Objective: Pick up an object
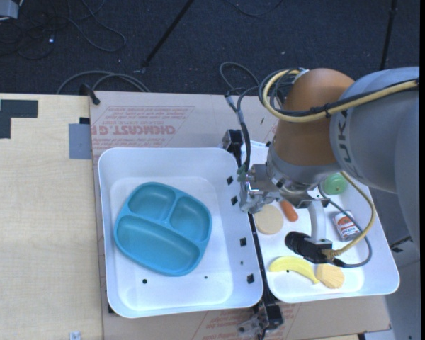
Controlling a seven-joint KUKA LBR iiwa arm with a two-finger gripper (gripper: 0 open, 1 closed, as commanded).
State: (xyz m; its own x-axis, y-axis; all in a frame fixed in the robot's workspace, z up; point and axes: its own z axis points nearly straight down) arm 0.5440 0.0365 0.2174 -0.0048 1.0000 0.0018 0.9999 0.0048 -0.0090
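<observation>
End effector (258, 198) low over the right bin's (382, 275) left edge, finger state cannot be told, blue divided plate (163, 227) in the left bin (127, 163), banana (295, 268) near the right bin's front, beige disc (269, 220) beside the end effector, orange carrot (289, 211), green ball (334, 184).

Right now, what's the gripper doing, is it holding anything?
Gripper: cannot be told; it sits low over the right bin beside the round tan piece.

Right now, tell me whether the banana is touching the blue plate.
Apart. The camera view shows the banana in the right bin and the blue plate in the left bin, the bin walls between them.
</observation>
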